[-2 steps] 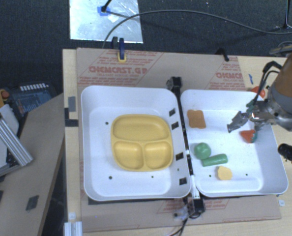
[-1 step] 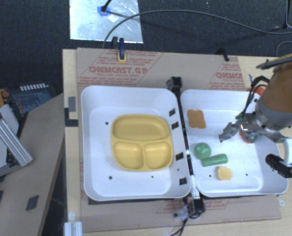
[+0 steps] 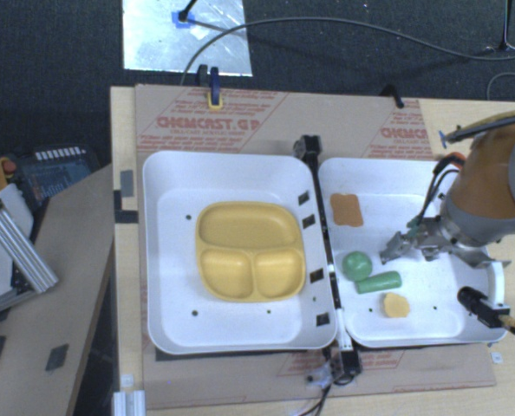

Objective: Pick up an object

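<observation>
Apparently empty, gripper [image 3: 394, 250] low in the right bin [image 3: 413, 332], finger opening unclear, beside green ball [image 3: 356, 264].

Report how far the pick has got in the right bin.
Done: the arm has reached into the right bin, and the gripper sits low, just right of the green ball.
In hand: nothing shows between its fingers.
Left: the whole grasp and lift. The green ball, green cylinder, orange-brown slice and small yellow piece all lie on the bin floor.
</observation>
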`<act>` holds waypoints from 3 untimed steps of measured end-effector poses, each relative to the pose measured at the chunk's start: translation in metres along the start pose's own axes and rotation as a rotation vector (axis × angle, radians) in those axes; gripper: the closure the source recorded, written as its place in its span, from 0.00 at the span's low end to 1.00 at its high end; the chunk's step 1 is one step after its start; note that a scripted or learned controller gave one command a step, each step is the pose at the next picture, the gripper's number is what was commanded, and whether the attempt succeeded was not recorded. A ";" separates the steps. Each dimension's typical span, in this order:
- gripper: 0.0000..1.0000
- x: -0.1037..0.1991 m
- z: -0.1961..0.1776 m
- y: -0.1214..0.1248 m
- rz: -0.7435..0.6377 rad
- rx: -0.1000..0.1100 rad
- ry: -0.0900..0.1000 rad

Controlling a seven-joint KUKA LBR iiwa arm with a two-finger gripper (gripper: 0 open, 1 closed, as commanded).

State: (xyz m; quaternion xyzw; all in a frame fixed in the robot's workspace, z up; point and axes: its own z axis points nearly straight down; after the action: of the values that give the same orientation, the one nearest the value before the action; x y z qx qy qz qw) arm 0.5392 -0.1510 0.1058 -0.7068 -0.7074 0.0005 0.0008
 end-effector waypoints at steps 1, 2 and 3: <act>0.00 0.000 0.022 0.000 -0.001 -0.001 0.000; 1.00 0.000 0.010 0.002 0.000 -0.005 -0.002; 1.00 -0.002 -0.054 0.001 -0.002 -0.009 -0.002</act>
State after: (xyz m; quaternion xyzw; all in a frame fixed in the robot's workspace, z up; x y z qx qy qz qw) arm 0.5408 -0.1534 0.1593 -0.7060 -0.7083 -0.0017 -0.0031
